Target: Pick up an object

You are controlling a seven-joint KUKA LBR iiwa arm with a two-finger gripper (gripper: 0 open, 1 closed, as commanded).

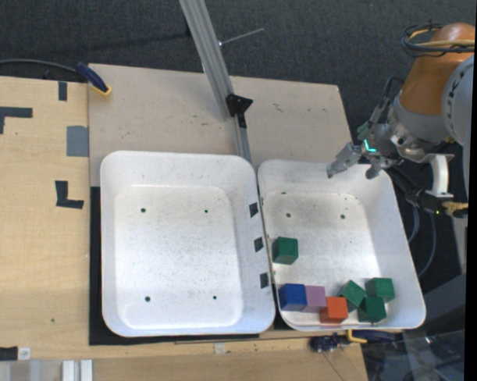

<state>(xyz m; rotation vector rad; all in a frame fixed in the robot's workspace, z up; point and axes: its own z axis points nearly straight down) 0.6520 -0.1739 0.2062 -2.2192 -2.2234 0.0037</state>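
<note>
A pale wooden bench [34, 218] fills the left of the camera view, dark floor behind it, and a grey metal pole [208, 48] slants down from the top to a black clamp [239, 105] just above the bins. A blue and yellow clip [94, 78] lies near the bench's far left corner. Two white bins sit side by side on the bench, touching along their inner rims: the left bin [114, 174] and the right bin [394, 207]. In the right bin, one green cube [286, 250] sits alone near the left wall, about halfway down. Along the near edge there's a cluster: a blue cube [292, 296] touching a lilac cube [315, 297], an orange cube [335, 309] just beside that, then three green blocks [370, 298] bunched toward the near right corner. The arm [434, 83] comes in from the right, orange band up top, and the gripper [353, 160] hangs over the far right corner of the right bin, well apart from every cube. Two dark fingers [339, 164] angle down toward the rim, spread a little, nothing between them. No cube is lifted; all rest on the bin floor.
</note>
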